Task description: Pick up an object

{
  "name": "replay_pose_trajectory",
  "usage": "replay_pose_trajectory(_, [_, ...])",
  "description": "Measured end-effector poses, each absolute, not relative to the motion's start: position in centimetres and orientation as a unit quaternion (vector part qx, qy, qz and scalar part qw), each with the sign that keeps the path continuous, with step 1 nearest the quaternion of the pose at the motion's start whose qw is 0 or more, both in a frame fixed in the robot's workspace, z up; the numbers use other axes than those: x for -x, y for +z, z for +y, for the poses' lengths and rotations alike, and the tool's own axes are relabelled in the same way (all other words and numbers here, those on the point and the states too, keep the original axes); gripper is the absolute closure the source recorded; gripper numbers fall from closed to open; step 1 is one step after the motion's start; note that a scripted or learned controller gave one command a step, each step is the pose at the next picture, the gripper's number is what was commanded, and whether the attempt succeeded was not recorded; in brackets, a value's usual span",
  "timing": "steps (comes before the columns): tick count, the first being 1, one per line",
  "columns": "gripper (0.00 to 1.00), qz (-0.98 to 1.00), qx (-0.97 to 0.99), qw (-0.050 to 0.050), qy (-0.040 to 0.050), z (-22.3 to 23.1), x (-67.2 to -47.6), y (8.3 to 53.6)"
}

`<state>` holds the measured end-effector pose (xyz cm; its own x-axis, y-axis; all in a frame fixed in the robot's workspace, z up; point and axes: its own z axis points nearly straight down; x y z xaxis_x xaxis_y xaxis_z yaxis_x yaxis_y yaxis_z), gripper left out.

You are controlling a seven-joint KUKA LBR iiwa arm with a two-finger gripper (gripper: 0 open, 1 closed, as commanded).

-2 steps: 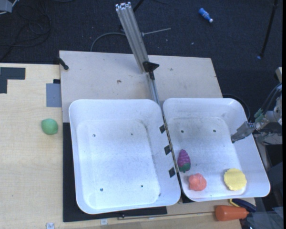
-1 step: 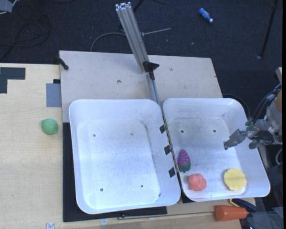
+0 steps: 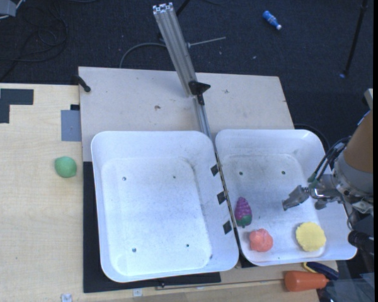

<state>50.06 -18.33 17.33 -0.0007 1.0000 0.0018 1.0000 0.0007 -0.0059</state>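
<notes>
Status of task: not yet accomplished, by the look of it. Nothing sits between the fingers of the end effector (image 3: 296,199), and every candidate object lies on a bin floor or elsewhere.

Right bin (image 3: 264,145): holds three items along its near side.
- Purple object (image 3: 242,211), with some green at its base, just beside the divider between the bins.
- Red-orange lump (image 3: 261,240), near the purple one, toward the front rim.
- Yellow lump (image 3: 310,236), near the front right corner, closest to the end effector yet apart from it.

Left bin (image 3: 151,146): white floor with dark specks.

End effector: poised over the right bin's middle-right area, above and just left of the yellow lump. The dark fingers look slightly parted with nothing in them; the exact gap is hard to read.

Outside the bins: green ball (image 3: 65,167) on the wooden tabletop (image 3: 25,231), well apart from the arm; orange object (image 3: 305,280) past the right bin's front rim.

Remaining: choose an item, descend, close, lift.

Obscured: most of the arm (image 3: 359,162) is cut off at the right; the end effector's height above the bin floor cannot be judged; the orange object's far end is unclear.
</notes>
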Motion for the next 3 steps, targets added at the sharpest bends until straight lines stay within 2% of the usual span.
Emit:
replay_pose_trajectory(1, [0.0,-0.707,0.707,0.002,0.001,-17.8,-49.8,13.0])
replay_pose_trajectory(2, [1.0,-0.706,0.708,0.0,0.0002,-17.9,-49.9,14.1])
replay_pose_trajectory(3, [1.0,-0.707,0.707,-0.002,-0.001,-18.5,-50.8,19.6])
